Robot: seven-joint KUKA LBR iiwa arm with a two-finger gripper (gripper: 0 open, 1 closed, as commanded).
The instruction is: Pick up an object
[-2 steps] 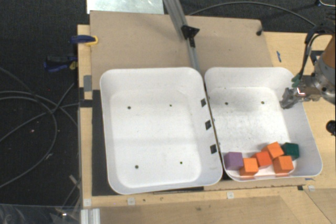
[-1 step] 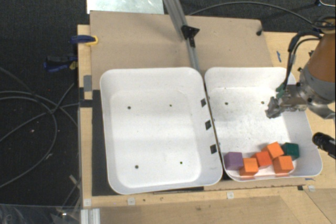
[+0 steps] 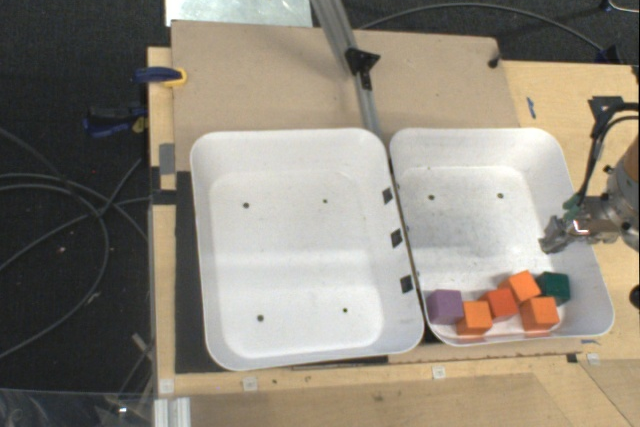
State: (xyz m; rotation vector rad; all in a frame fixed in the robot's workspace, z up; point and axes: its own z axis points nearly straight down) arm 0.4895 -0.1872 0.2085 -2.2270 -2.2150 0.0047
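Observation:
Several small blocks lie bunched in the front corner of the right bin (image 3: 470, 165): a purple block (image 3: 445, 305), three orange blocks (image 3: 477, 316) (image 3: 524, 287) (image 3: 540, 313) among them, and a dark green block (image 3: 555, 287) at the right. My gripper (image 3: 556, 237) pokes in from the right edge, over the bin's right rim, a little behind and above the green block. Nothing shows between its fingers.
The left bin (image 3: 300, 245) sits beside the right one, joined by black clips along the shared rim. A grey slanted pole (image 3: 330, 5) crosses the back of the bench. Cables lie on the dark floor at the left.

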